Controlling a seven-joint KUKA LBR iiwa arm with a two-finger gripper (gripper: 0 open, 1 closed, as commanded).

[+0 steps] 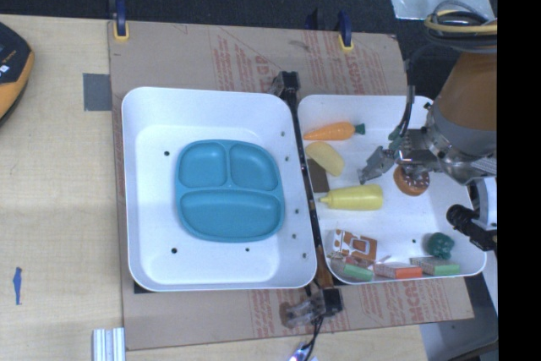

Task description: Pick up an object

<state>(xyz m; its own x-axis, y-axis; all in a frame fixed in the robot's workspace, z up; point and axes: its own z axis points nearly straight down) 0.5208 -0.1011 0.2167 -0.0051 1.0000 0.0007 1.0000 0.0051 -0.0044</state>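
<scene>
Several small things lie in the right bin [473, 110], and any one of them would do for this task. Nearest my claw [378, 163] is the yellow corn-like piece [351, 198], lying on its side just below and a little left of my fingertips, apart from them. I judge it to be light, stiff plastic, smooth and somewhat slippery, so I would take it across its narrow middle, fingers square to its long axis, to keep it from squirting out endways.

To the left of the claw lies a pale yellow lump [325, 157] against the bin's left wall, and above it the orange carrot [330, 131] with its green tip; both look like light toy food too, the carrot tapering, so a hold near its thick end would be safer. A brown round piece [412, 180] sits just right of my claw, partly under my wrist.

My claw hangs low over the bin's middle with its dark fingers spread, and nothing sits between them. Along the bin's near edge lie a small printed packet [353, 247], some flat sticks [406, 270] and a dark green knob [439, 245], all well away from the claw. The left bin [152, 262] holds a blue divided plate [230, 189].
</scene>
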